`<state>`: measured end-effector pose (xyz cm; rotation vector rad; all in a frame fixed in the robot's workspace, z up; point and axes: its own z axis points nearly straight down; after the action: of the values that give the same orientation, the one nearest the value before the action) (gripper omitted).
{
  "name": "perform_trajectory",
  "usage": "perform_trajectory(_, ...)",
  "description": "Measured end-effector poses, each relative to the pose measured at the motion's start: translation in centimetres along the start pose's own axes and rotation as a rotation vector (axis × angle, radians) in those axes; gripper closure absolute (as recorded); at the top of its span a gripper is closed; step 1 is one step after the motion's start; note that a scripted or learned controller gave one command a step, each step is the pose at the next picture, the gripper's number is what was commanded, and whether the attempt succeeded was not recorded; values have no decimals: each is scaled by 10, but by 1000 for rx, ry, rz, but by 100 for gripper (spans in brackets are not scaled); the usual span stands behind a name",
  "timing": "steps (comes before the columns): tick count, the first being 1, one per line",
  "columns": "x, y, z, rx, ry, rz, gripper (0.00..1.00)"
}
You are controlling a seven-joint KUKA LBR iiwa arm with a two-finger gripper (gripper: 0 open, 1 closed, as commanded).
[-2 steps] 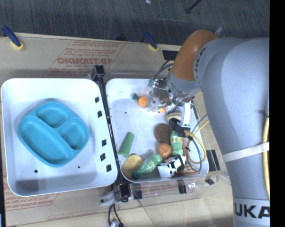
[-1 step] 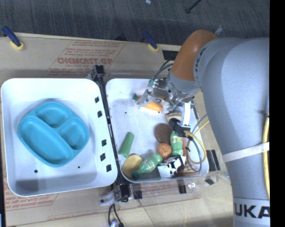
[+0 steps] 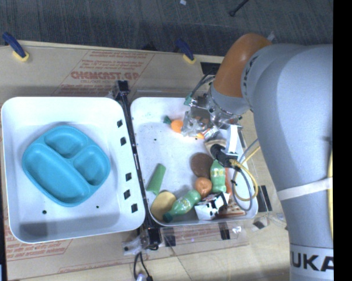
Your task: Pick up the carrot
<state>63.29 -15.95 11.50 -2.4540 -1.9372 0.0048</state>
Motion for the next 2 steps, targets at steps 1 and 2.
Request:
perform_trajectory(1,0,0,0,1,0,-1,0)
perform_trajectory(2,1,0,-10,2,0,-8,100)
